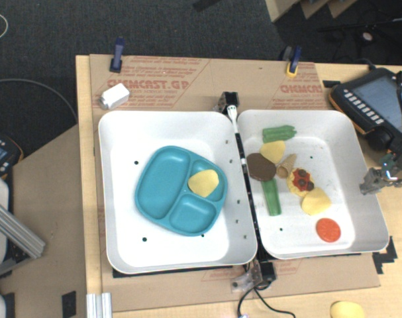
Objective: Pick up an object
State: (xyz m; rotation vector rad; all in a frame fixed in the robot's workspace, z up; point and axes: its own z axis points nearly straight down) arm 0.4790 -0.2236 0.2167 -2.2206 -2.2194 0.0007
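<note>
A teal divided plate (pixel 177 191) with a yellow piece (pixel 204 182) is seen in the left bin (pixel 121 244). Toy foods are clustered in the right bin (pixel 359 234). At its right rim the gripper (pixel 379 177) is poised; whether the jaws are parted cannot be told.

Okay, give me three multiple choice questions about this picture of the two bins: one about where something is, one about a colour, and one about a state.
1. Where does the blue tray lie?
A. left bin
B. right bin
C. on the cardboard

2. What colour is the flat round disc near the right bin's front?
A. green
B. red-orange
C. blue

3. What rests in the blue tray?
A. a brown piece
B. nothing
C. a yellow piece

Answers:
1 A, the tray sits in the left bin.
2 B, the disc is red-orange against the white floor.
3 C, the yellow piece lies in the tray's right upper compartment.
</note>
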